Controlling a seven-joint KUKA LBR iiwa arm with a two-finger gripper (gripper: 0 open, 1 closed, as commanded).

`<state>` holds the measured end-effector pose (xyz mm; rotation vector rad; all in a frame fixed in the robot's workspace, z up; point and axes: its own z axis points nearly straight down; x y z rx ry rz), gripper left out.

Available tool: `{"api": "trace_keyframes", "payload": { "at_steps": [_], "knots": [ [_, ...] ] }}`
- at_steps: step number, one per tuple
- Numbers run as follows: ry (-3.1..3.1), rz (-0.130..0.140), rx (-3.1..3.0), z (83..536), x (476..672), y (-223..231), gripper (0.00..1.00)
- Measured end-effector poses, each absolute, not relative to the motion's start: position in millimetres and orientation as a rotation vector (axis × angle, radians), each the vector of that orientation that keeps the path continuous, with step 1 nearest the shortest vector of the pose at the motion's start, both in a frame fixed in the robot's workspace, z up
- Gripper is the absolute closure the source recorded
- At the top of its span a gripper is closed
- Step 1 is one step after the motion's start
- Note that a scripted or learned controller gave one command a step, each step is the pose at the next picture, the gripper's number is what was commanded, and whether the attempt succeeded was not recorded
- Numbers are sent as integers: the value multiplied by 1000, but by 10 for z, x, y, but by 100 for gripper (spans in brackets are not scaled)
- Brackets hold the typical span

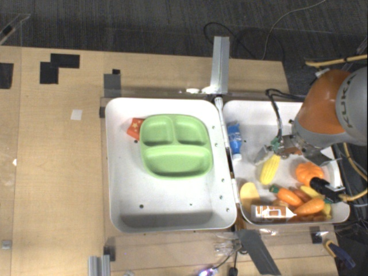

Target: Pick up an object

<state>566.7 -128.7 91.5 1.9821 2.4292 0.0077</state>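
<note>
arm (351,105): grey | wrist band (319,108): orange | cable (277,114): black

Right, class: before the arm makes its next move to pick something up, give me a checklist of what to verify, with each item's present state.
1. Tool is over the right bin: ok.
2. Corn cob lies just below the tool, unobstructed from above: ok.
3. Finger state, open or shut: cannot tell.
4. An object is already gripped: cannot tell.
5. Room around the target: not ok; the carrots and orange crowd close by.
6. Green divided plate in the left bin lies away from the arm: ok.
</note>
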Motion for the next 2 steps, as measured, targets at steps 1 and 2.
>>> {"api": "trace_keyframes", "payload": {
  "at_steps": [1,2],
  "knots": [
    [2426,15,1980,1035,5688,-1282,100],
    [2343,7,2084,1871,6511,-752,100]
  ]
}}
